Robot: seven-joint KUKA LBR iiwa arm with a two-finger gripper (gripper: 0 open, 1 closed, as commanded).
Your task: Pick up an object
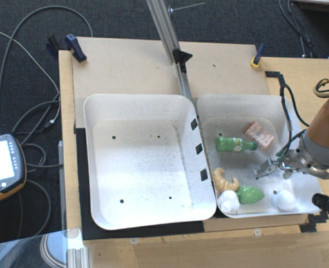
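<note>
My gripper (pixel 266 170) reaches in from the right and hangs over the middle of the right bin (pixel 231 106), over bare floor. A green bottle (pixel 235 144) lies to its upper left and a pink-red packet (pixel 259 133) just above it. Along the bin's front edge sit a tan pastry-shaped piece (pixel 224 179), a white ball (pixel 228 201), a green lump (pixel 250 194) and another white ball (pixel 285 200). The gripper touches none of these, and nothing shows in its grasp.
The left bin (pixel 97 166) lies beside the right one, with a sloped divider wall (pixel 198 149) between them. A metal pole (pixel 163 21) rises from the back of the bench. A black cable (pixel 284 102) runs along the right bin's far right side.
</note>
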